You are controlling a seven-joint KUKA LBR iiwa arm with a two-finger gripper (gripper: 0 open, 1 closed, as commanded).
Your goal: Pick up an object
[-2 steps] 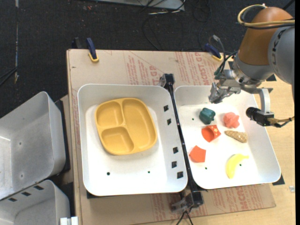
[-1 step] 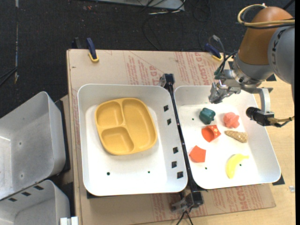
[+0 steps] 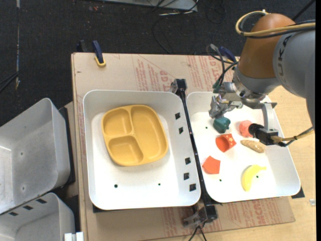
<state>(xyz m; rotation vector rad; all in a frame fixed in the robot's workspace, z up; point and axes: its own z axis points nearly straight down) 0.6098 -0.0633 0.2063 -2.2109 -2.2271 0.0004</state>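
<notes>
Two shallow white bins are sitting side by side on the bench. The left bin [image 3: 95, 185] is holding a yellow divided plate [image 3: 134, 134] with three compartments, lying flat and slightly turned. The right bin [image 3: 281, 185] is holding six small items: a teal object [image 3: 222, 123] near the bin's upper left, a pink object [image 3: 244, 128] to its right, a red-orange piece [image 3: 225, 142] below the teal one, a tan oblong piece [image 3: 252, 145] just beside the pink one, a second red-orange piece [image 3: 211, 164] lower left, and a yellow banana-shaped object [image 3: 252, 177] toward the lower right. The arm is reaching in from the right, and the gripper [image 3: 220, 112] is hanging directly over the teal object, its tips appearing to be at or just above the object's top. Whether the claw is released or clenched cannot be told, as the wrist body is blocking the view. The teal object is partly covered at its upper edge, so its full outline and long axis are hard to make out; the part showing is looking roughly round and compact. A dark fitting [image 3: 261, 132] on the arm's far side is overlapping the pink object's right edge. The tan piece is lying with its long axis running left to right, tilting slightly downward to the right. The banana shape is curving with its ends pointing right and down.
</notes>
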